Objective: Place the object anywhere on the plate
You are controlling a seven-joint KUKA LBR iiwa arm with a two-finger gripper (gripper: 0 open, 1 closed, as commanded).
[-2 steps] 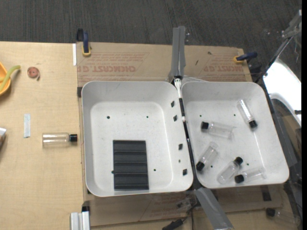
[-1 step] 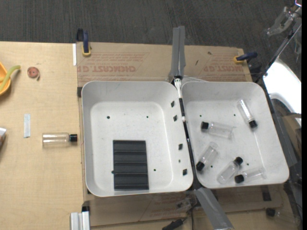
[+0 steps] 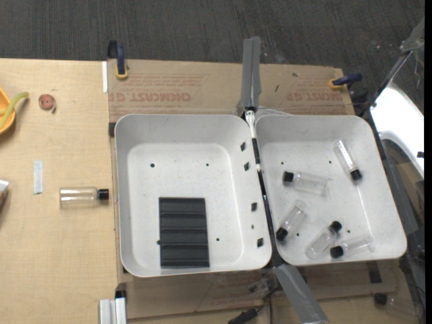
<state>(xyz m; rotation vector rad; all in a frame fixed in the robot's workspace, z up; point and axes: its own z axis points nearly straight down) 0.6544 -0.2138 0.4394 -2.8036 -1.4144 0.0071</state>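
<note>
- Vials: five clear, black-capped vials (image 3: 305, 181) lie scattered in the right bin (image 3: 378, 147), apart from one another.
- Plate: a dark ribbed plate (image 3: 183, 232) lies flat on the floor of the left bin (image 3: 135, 147), near its front wall.
- Bench: a sixth vial (image 3: 82, 195) lies outside the bins, at left.
- Gripper: its state cannot be told.

Cardboard sheet (image 3: 202, 90) under bins: upside-down red print, seemingly "CHEMCAST GP".
</note>
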